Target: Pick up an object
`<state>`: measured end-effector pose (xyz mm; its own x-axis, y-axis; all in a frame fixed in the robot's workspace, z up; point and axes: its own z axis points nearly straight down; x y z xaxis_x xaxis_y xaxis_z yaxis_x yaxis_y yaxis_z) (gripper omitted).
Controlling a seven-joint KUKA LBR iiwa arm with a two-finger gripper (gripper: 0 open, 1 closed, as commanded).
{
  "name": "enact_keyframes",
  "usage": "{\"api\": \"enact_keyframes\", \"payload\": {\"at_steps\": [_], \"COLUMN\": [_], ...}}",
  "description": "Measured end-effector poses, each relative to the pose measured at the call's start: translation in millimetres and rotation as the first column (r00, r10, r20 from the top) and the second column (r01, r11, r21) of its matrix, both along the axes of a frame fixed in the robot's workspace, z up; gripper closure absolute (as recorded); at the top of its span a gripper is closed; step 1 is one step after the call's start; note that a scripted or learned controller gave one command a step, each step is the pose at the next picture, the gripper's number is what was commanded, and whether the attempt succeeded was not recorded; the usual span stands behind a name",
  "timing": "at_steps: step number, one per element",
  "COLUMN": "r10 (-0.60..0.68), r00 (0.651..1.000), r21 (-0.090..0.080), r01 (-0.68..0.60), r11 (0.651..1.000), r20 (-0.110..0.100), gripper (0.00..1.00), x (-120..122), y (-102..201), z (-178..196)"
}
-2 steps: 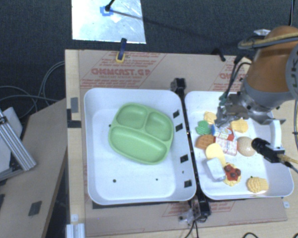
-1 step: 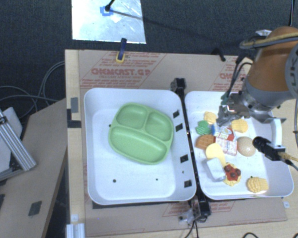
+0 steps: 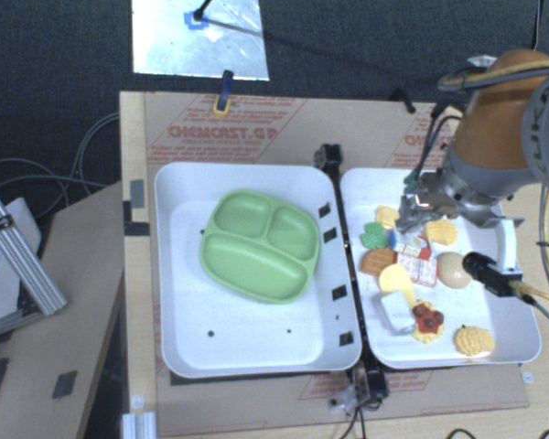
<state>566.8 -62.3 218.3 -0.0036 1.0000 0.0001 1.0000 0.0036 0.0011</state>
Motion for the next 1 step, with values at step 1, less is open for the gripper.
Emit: {"api": "enact_keyframes", "payload": {"at_steps": [1], "r10": [-0.003], "r00": [1.0], "r21": [0.0], "r01": [0.003], "r11": [1.0], "r20": [-0.002], "gripper": [1.0], "x": [-7.6], "y": [2.2], "z": [-3.5]}}
